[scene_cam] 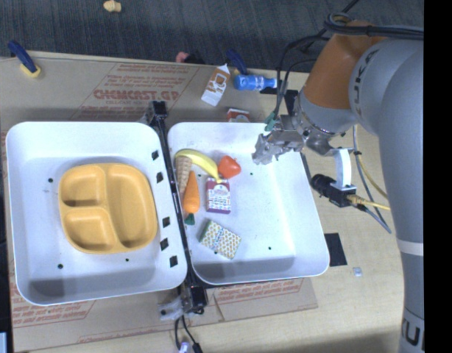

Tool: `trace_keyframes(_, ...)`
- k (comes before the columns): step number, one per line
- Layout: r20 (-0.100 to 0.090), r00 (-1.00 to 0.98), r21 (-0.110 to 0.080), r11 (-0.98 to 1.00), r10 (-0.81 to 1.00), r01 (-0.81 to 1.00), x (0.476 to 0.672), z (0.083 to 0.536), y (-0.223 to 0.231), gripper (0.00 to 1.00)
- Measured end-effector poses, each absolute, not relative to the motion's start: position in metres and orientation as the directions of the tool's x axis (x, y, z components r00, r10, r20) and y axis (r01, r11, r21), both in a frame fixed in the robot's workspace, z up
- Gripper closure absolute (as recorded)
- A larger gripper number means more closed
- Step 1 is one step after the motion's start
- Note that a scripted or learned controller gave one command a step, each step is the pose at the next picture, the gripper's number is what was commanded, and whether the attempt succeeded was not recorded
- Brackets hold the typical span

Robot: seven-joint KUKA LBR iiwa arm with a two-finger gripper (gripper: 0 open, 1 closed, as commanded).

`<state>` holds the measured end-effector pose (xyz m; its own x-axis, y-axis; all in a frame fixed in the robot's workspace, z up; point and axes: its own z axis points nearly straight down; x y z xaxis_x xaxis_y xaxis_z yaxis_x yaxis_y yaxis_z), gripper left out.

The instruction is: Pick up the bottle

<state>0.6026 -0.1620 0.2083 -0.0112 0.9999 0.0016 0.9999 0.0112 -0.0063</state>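
Note:
A small blue bottle (252, 83) lies on its side on the cardboard behind the right bin (288, 215), outside the bin's far rim. My gripper (264, 151) hangs low over the far right part of that bin, a little right of the red toy fruit (228, 167). It is well in front of the bottle and apart from it. The wrist and cabling hide much of the gripper from above.
The right bin holds a banana (199, 162), a carrot (191, 192), a small red carton (219, 195) and a patterned packet (219, 239). The left bin (27, 175) holds a yellow divided plate (108, 206). A white-brown carton (216, 85) lies beside the bottle.

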Motion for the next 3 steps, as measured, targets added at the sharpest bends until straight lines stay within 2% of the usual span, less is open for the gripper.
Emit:
trace_keyframes(1, 0.002, -0.211, -0.004, 0.211, 0.978, 0.978, 0.513, 0.221, -0.19, 1.0)
trace_keyframes(2, 0.003, -0.301, -0.004, 0.301, 0.954, 0.954, 0.476, 0.187, -0.137, 1.0)
trace_keyframes(3, 0.0, -0.394, -0.001, 0.394, 0.919, 0.919, 0.476, 0.223, -0.19, 1.0)
